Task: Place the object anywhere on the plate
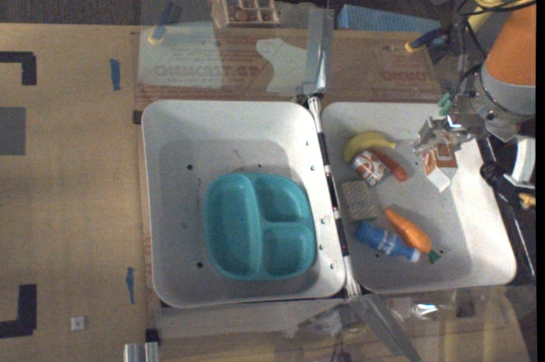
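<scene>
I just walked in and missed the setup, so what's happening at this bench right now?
A grey robot arm reaches in from the right, its gripper low over the right bin, right by a small brown-and-white carton. A banana, a can, a carrot and a blue bottle lie there too. The teal plate in the left bin has nothing on it yet.

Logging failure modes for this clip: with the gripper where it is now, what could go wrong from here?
The gripper sits at a small brown-and-white carton near the right white bin's far edge, so a grab may only nudge it. The yellow banana and red-and-white can lie close by and could get bumped. The teal divided plate is in the left bin, so the carry must cross the rims between the bins.
</scene>
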Available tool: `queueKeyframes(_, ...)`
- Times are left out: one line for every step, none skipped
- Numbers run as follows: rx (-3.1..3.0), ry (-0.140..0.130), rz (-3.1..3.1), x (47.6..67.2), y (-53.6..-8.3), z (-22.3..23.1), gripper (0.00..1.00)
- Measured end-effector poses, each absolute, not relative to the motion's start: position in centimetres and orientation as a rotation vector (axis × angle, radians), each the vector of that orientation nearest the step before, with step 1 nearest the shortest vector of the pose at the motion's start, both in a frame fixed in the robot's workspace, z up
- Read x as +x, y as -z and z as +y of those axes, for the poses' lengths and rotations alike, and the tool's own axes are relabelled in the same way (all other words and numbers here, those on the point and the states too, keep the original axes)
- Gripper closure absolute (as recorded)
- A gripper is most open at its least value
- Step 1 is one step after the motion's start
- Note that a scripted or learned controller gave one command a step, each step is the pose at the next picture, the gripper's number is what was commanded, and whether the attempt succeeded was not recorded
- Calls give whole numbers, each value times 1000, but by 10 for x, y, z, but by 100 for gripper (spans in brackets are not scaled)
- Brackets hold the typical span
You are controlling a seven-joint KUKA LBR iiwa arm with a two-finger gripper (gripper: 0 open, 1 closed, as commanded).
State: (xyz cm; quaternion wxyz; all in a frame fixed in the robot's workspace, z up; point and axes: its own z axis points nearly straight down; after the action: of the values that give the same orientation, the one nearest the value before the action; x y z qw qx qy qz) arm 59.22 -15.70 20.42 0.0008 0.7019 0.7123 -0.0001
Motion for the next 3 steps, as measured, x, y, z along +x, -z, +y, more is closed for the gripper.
queueKeyframes(2261,2,2186,604,-184,-62,100)
queueKeyframes(2381,5,2055,562,-184,19,100)
queueKeyframes(2382,5,2054,562,-184,19,0)
